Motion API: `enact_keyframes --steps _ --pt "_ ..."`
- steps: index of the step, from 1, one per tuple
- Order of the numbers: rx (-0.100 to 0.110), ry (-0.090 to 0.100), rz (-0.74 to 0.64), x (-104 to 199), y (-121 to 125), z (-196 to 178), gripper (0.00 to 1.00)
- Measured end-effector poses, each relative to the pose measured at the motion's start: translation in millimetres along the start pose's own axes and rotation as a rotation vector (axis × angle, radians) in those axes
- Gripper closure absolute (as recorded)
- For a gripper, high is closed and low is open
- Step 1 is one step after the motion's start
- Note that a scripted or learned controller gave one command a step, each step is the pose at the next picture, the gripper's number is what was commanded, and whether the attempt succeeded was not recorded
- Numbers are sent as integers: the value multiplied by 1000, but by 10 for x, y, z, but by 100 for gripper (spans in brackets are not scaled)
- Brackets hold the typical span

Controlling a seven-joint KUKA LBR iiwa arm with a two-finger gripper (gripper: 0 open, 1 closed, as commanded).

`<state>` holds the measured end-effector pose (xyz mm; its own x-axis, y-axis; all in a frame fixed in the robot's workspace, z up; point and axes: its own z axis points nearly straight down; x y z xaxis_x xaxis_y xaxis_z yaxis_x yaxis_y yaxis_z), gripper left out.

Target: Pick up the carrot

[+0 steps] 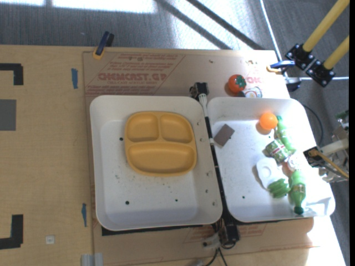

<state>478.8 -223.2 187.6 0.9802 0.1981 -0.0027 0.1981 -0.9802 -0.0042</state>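
The carrot (268, 121) is lying in the right bin (238, 165), in its far part and towards the right wall. It is showing as a short, rounded, bright orange body, with a green stalk end seeming to trail off from it towards the near right. It is resting on the white floor, touching the cluster of green items just beside it.

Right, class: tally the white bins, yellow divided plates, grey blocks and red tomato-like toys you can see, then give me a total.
White bins: 2
Yellow divided plates: 1
Grey blocks: 1
Red tomato-like toys: 1
Total: 5
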Motion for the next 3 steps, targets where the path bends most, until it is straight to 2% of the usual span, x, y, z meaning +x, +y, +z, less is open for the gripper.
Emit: enact_keyframes --steps 1,2,3 --pt "0 0 -5 1 -1 65 100" --pt "1 0 -4 109 -526 31 100" --pt "-4 3 -10 2 7 -1030 100"
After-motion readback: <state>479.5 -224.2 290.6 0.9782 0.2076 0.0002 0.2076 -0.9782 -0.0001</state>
